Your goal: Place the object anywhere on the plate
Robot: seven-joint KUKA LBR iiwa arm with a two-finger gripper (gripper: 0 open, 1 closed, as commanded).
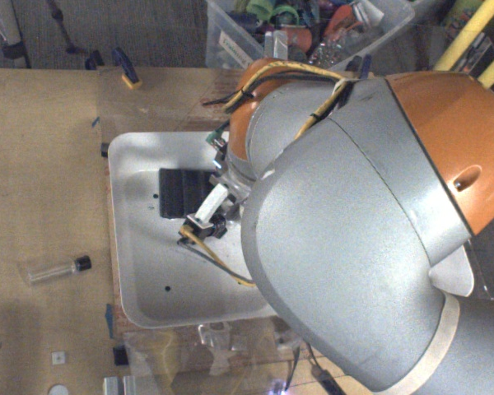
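Grey arm point(354, 220) covers the right side of the white bin point(136, 295). The gripper point(221, 163) sits low over the bin's far half, mostly hidden under the wrist, and whether it is open or closed cannot be told. A flat black ribbed block point(179, 192) lies on the bin floor just beside it, toward the far edge. A clear vial point(58, 268) lies on the bench off the bin's left edge.
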